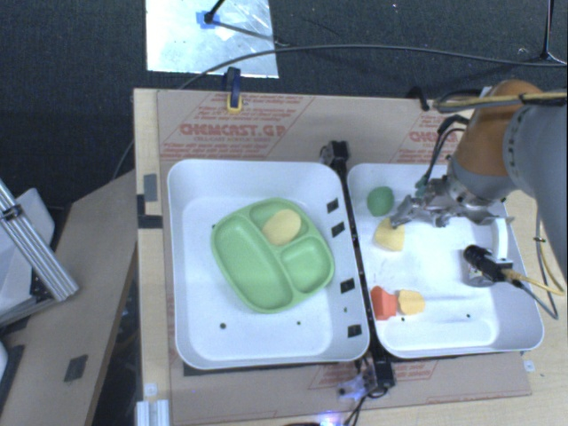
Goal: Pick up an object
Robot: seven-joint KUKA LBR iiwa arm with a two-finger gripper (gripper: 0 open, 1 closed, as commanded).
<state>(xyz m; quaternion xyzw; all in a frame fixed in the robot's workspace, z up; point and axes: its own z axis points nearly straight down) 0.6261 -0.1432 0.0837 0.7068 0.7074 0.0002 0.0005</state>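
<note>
Camera view: looks down at a slant on two white bins side by side, with the arm (524, 149) coming in from the right.
Landmark: the right bin (519, 327); every place below is told from it.
Gripper: the gripper (399, 222) is low in the top half of the right bin, its tips reaching toward the bin's left wall.
Gripper state: the tips look close together right at the yellow chunk (390, 236), but I cannot tell if they are spread or pinching it.
Task thing: the yellow chunk lies in the right bin, near the left wall, a bit above the middle.
Which way: the chunk sits just below and left of the tips, touching them or almost.
Long side: the chunk is a short lump; its longer side seems to run left to right, though it is small and hard to read.
Other things in the right bin: a green ball (380, 200) just above the chunk, and a red piece (382, 303) with an orange piece (411, 303) touching it near the bottom left corner.
Left of the right bin: the left bin (204, 327) holds a green tray (257, 273) with a yellow lump (282, 227) in it.
Next move, my guess: a small drop down and to the left would put the tips around the chunk.
</note>
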